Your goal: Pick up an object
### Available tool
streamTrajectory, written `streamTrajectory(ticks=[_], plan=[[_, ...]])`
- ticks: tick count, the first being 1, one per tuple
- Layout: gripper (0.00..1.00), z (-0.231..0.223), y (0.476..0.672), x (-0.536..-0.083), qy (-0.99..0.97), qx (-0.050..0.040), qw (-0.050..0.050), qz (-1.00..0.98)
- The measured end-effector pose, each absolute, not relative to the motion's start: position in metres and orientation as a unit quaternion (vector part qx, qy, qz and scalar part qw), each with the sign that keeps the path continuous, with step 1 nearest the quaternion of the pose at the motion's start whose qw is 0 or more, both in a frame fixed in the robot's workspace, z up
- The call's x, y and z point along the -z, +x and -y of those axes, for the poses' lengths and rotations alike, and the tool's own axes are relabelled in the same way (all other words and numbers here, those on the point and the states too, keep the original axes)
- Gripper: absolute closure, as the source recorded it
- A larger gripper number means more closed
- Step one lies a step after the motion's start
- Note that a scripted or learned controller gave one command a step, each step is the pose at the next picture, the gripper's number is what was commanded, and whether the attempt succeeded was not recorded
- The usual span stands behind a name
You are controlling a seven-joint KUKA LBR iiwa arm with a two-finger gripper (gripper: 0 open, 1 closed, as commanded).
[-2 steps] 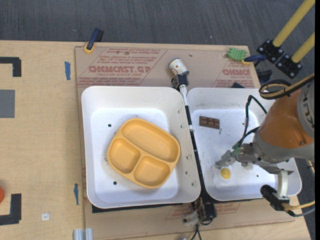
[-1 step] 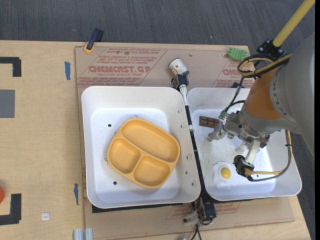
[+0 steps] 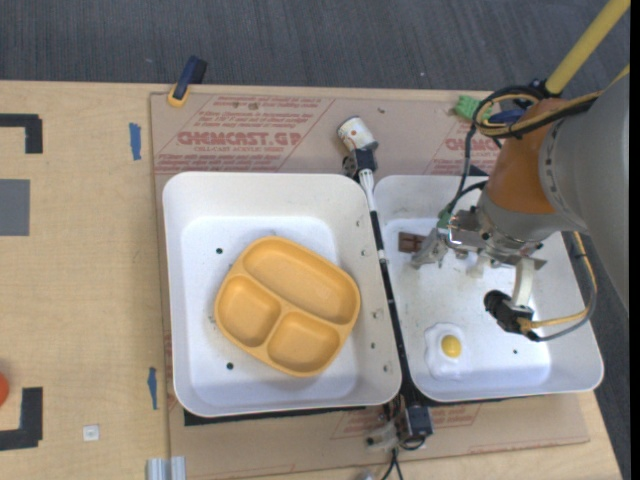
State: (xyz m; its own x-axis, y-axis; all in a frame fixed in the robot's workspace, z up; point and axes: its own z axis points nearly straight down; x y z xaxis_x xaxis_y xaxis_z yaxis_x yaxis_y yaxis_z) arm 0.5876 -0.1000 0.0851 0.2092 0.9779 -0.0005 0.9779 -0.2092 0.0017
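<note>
Scanning from the left, you saw a yellow divided plate [image 3: 288,305] lying in the left bin [image 3: 190,208]. In the right bin [image 3: 570,373], a fried egg toy [image 3: 447,349] sat near the front edge, and the gripper [image 3: 470,253] hung above the bin's middle; whether it was apart or together, you could not tell.

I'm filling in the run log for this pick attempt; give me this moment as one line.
arm: over right bin | pincer: low in bin, grip unclear | fried egg toy: on bin floor, apart | yellow divided plate: in left bin
</note>
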Motion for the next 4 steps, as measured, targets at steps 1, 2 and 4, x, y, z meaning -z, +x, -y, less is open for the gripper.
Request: streamTrajectory(ticks=[1,2,4], plan=[[0.0,0.0958,0.6116,-0.0852,0.731,-0.0006,0.002,-0.683],[0.0,0.0959,0.6116,-0.0853,0.73,-0.0005,0.002,-0.683],[0.0,0.0959,0.6116,-0.0853,0.73,-0.0005,0.002,-0.683]])
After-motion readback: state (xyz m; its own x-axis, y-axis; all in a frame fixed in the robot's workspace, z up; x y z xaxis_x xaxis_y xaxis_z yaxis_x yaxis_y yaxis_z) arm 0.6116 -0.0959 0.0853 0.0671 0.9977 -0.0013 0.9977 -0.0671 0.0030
